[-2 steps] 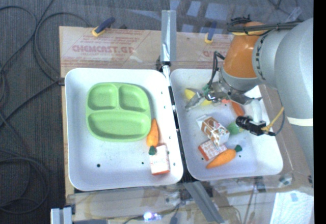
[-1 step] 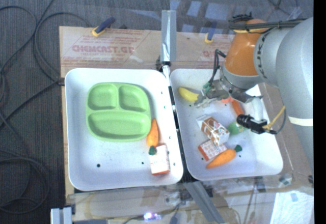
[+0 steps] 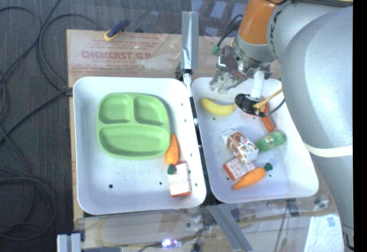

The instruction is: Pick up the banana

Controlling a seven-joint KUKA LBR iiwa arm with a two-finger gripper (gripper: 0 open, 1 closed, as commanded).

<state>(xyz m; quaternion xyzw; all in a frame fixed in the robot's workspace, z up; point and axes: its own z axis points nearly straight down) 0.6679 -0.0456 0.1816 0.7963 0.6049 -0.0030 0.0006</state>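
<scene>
Though the arm point(image 3: 309, 73) crowds the right bin point(image 3: 298, 185) | banana point(image 3: 217, 107) exposed | fingers point(image 3: 225, 81) above it, grip indiscernible.

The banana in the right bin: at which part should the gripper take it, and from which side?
Probably at the thick middle of the banana, coming straight down from above. It lies flat with its length running left-right, so fingers would close across its narrow width. The gripper hangs just behind it.
</scene>
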